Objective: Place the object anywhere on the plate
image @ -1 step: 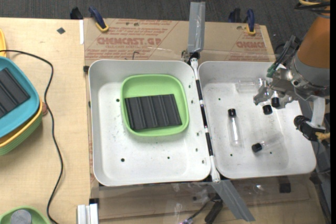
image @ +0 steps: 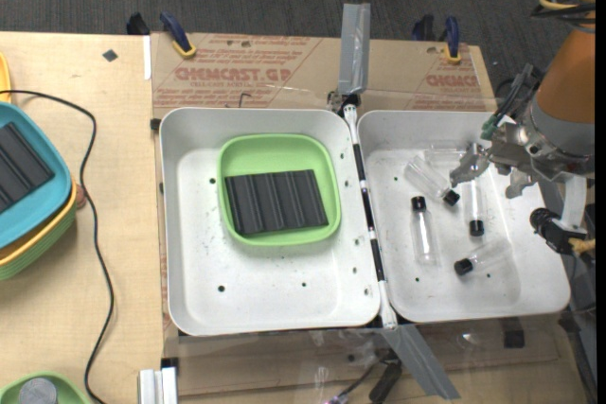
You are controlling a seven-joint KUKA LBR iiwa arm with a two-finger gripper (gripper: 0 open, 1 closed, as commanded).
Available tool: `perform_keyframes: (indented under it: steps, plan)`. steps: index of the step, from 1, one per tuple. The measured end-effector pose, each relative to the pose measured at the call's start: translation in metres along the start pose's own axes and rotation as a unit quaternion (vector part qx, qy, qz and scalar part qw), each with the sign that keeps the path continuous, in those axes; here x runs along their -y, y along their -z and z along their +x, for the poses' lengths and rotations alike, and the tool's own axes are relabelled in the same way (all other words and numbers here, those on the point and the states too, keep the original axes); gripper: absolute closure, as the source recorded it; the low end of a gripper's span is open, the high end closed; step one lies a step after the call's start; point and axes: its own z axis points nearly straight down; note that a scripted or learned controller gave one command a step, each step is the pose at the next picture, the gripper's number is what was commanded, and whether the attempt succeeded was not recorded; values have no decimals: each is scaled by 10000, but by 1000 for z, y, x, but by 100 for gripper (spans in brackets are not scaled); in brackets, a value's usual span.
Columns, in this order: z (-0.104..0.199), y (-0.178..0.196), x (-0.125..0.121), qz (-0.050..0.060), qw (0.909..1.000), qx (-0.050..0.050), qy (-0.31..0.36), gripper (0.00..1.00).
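Pale wood bench runs across the frame, with stacked teal and green dishes at the far left edge and a black cable trailing past them. Left of centre sits the left bin, holding the green plate with a dark ribbed insert lying in it. Right of centre, the right bin holds several clear vials with black caps, scattered and lying flat, none on the plate yet. At the right edge the gripper hangs over that bin's upper part, near the uppermost vials; whether its fingers are apart or together I cannot tell. To do the pick well, I judge it should centre over one vial lying apart from the others, close across the tube's narrow width, then lift straight before crossing the divider.
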Motion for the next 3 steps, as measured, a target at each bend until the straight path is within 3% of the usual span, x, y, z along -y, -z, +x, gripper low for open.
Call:
perform_keyframes:
  steps: [1, 2, 3]
  plan:
    - [-20, 47, 1, 1, 9857, 6, -1687, 0]
    - [-46, 64, 4, 3, 9679, 7, -2514, 0]
    - [-76, 54, -4, 9, 9475, 6, -3197, 0]
